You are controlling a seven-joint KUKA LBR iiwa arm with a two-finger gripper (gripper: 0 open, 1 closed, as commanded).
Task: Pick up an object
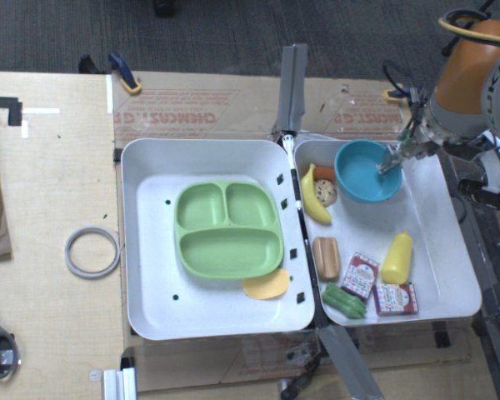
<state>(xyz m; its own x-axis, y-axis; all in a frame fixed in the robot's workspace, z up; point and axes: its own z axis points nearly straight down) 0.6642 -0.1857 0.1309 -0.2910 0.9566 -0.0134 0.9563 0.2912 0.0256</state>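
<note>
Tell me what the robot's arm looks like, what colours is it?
The arm is chunky and rounded, with a big orange band and grey parts beside it. A yellow loop of cable curls over its top, and thin dark cables run down toward the wrist. The gripper at the end is small, thin and made of grey metal.

Plate (229, 229) in left bin (142, 223)

Mirrored red lettering is printed on the cardboard sheet (233, 107) behind the bins. It cannot be read reliably.
</note>
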